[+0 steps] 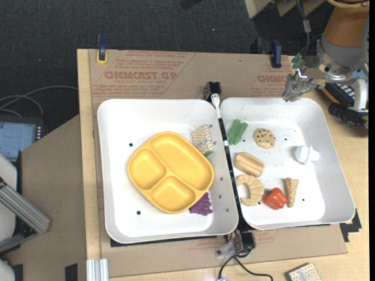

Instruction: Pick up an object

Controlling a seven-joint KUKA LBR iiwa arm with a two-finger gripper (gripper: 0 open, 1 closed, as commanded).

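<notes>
Brown cardboard covered the bench (176, 69) under two shallow white bins set side by side, with dark carpet beyond its far edge. My gripper (295, 89) hung above the far rim of the right bin (337, 174), near that bin's far corner, and nothing lay between my fingers; from that slant I could not tell how far apart they stood.

Below me, in the right bin, the toy foods were scattered. A green bean pod (237, 131) lay near the divider, with a chocolate-chip cookie (264, 137) just beside it. A hot dog bun (249, 164) sat nearer the middle, and a croissant (251, 189) lay on the near side of it. A red pepper (274, 198) was close beside an ice-cream cone (291, 191), while a small white piece (304, 154) rested apart, toward the bin's right side.

In the left bin (111, 174), a yellow divided plate (170, 171) took up the centre. A patterned piece (203, 138) touched its far edge, and purple grapes (201, 205) peeked out at its near edge.
</notes>
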